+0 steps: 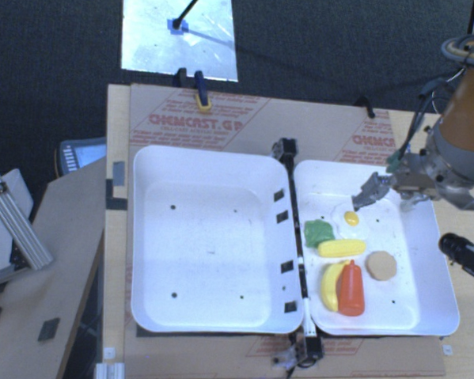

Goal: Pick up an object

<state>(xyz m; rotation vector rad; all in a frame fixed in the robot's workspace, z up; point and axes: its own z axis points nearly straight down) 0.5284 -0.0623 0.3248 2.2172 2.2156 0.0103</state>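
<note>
The right bin [435, 270] holds several toy foods. A small fried egg [350, 218] lies near its middle, with a green leafy piece [318, 231] and a yellow corn cob [342, 248] just in front of it. Nearer the front lie a yellow banana [329, 285], a red bottle [351, 289] and a tan round biscuit [381, 265]. My gripper [393, 197] hangs over the bin's back half, above and slightly right of the egg. It is open, with nothing between its fingers [369, 191].
The left bin [211, 239] sits beside the right one, with a black clip strip [294, 235] along the divide. A black knob [460, 250] juts in at the right bin's edge. Cables trail down by the arm [466, 117].
</note>
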